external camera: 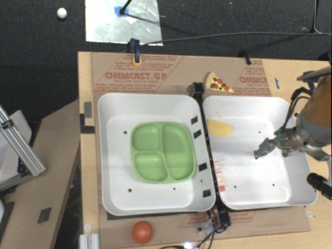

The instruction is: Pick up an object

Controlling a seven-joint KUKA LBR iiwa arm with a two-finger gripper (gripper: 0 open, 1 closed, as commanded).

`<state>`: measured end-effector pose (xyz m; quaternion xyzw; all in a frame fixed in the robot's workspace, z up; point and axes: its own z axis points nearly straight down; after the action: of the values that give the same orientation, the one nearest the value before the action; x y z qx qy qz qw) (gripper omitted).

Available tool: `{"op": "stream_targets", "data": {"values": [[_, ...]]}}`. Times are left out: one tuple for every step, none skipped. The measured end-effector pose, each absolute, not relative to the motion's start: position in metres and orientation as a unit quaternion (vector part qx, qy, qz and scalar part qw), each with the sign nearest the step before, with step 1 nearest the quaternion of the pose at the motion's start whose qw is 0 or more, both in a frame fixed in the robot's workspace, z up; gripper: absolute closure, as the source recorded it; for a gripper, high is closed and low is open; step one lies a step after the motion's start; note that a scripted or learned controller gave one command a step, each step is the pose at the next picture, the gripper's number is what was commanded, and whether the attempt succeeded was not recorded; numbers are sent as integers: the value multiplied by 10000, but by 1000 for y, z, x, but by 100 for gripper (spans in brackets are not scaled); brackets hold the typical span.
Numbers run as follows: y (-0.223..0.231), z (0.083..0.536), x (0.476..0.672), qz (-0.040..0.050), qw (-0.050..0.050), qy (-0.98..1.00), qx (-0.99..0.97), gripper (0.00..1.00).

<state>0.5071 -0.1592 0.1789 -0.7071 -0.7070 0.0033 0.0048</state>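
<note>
While tool (261, 150) hovers, two bins (155, 105), one plate (163, 151)

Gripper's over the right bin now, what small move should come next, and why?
Probably shift the gripper up-left across the right bin toward the flat yellow piece before lowering. The gripper sits apart from it, with bare bin floor between them, and that piece is the nearest thing in this bin to pick.

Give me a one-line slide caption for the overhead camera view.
Gripper hovers over the right bin near a yellow piece; green divided plate fills the left bin.
</note>
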Motion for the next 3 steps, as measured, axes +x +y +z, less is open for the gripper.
{"op": "stream_targets", "data": {"values": [[-159, 185, 510, -2, -7, -7082, -7060, 0], [-164, 142, 511, 4, 10, -7075, -7067, 0], [-164, 90, 510, 3, 14, -7075, -7067, 0]]}}
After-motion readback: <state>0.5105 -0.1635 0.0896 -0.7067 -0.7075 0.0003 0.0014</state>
